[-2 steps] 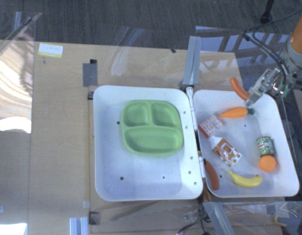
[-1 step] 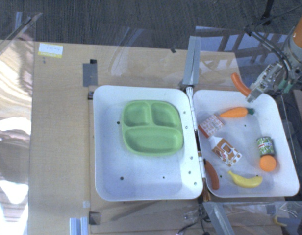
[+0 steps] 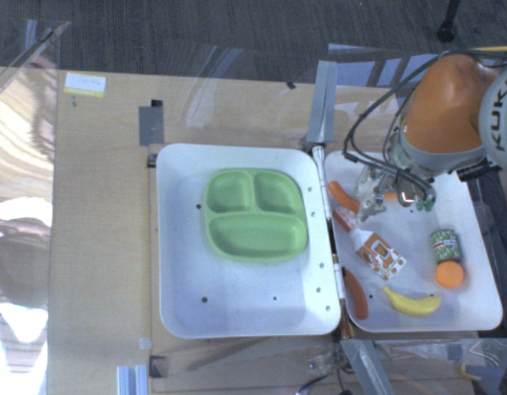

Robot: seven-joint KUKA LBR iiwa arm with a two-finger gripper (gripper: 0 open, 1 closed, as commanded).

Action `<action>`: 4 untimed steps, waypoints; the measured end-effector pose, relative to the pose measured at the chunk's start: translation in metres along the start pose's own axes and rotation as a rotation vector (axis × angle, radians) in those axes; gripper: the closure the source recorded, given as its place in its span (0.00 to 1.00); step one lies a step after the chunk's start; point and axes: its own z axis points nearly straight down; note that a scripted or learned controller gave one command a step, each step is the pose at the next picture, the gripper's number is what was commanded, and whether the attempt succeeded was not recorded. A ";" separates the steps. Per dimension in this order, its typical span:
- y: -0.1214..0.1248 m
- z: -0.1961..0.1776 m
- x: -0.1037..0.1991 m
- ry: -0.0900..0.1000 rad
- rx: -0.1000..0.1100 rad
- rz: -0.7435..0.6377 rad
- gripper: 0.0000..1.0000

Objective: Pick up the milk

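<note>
A: Above the right bin (image 3: 484, 299), the KUKA arm (image 3: 451, 105) hangs over the far end, its orange band hiding much of the wrist. What of the gripper (image 3: 383, 197)?

B: It sits in a tangle of cables and metal; whether the fingers are apart or together cannot be made out. Nothing is seen between them.

A: And the milk?

B: The small milk carton (image 3: 380, 253) lies tilted just below the gripper, toward the near side, apart from it. Its print is orange and white, too blurred to read.

A: Any legible writing?

B: Part of "KUKA" on the arm's grey casing, cut off at the frame's edge. The green-labelled can (image 3: 444, 243) right of the carton is illegible.

A: What else is nearby?

B: A hot dog (image 3: 344, 196) left of the gripper, partly under it; an orange (image 3: 450, 275) touching the can; a banana (image 3: 412, 302) and a second sausage (image 3: 355, 293) nearer still. Well left, a green divided plate (image 3: 255, 214) rests in the left bin (image 3: 237, 311).
</note>
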 end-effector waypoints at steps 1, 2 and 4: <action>-0.031 -0.093 -0.006 -0.005 0.002 -0.248 1.00; -0.058 -0.052 -0.049 -0.003 0.001 -0.639 1.00; -0.112 -0.056 -0.006 -0.002 0.002 -0.926 1.00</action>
